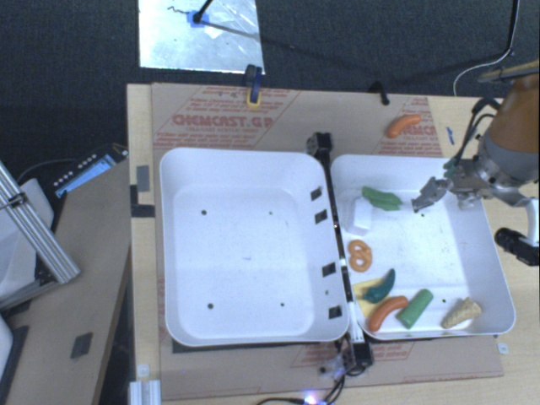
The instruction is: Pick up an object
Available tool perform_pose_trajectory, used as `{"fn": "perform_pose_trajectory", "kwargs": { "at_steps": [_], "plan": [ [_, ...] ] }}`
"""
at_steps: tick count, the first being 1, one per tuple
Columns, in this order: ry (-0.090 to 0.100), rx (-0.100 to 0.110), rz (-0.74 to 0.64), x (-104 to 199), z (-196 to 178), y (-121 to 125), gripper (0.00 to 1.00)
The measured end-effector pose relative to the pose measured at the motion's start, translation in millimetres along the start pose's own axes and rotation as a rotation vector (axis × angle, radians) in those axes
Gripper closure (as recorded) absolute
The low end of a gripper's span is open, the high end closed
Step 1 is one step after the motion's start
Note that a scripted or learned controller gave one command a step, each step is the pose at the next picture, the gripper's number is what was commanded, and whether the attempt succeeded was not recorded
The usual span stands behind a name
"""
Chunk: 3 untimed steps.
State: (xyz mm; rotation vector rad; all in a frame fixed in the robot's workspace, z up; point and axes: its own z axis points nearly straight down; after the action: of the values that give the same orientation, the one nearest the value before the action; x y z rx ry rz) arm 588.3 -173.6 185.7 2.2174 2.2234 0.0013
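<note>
Dark carpet floor [67,49], shiny foil sheet [201,24], tan bench [84,251].

- The arm [515,137] is mostly grey metal, pretty chunky, sitting at the right edge of the frame.
- There's a fat orange-brown band [516,116] wrapped round it just above the wrist, kind of rounded like a barrel.
- Below the band the wrist turns into a lighter grey flange with some darker bits bolted on.
- The gripper [424,199] is dark grey to black and looks boxy and angular against the white behind it.
- A thin cable [469,129] loops along the left side of the wrist.
- A black stubby cylindrical part [516,245] sticks out at the lower right.
</note>
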Motion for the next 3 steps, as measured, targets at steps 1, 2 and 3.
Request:
{"fn": "perform_pose_trajectory", "kwargs": {
  "at_steps": [1, 2, 3],
  "plan": [
    [0.006, 0.010, -0.006, 59.8, 99.9, -13.1, 0.00],
    [-0.001, 0.002, 0.003, 156.5, 27.8, 24.3, 0.00],
    [0.019, 0.002, -0.011, 169.6, 17.0, 26.2, 1.00]
  ]
}}
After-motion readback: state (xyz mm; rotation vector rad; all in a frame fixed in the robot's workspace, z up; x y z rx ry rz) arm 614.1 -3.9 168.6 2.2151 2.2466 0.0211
